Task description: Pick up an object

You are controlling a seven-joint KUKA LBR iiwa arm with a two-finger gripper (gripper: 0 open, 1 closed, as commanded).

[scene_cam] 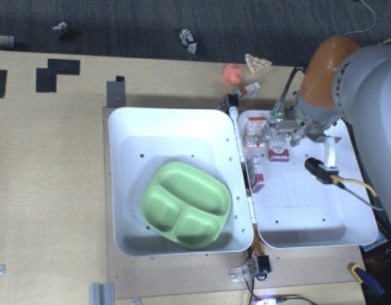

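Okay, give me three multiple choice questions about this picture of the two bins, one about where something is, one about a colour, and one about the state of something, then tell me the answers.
1. Where does the divided plate lie?
A. In the left bin
B. In the right bin
C. On the floor beyond the bench

2. What colour is the band on the arm above the wrist?
A. Blue
B. Orange
C. White

3. How does the divided plate sit in its bin?
A. Flat in the middle, hollows down
B. Standing upright on its edge
C. Hollows up, toward the bin's near wall

Answers: 1 A, the plate rests inside the left bin. 2 B, the band is orange against the grey arm. 3 C, its three hollows face the camera and it lies close to the near wall, while the end effector is over the right bin.
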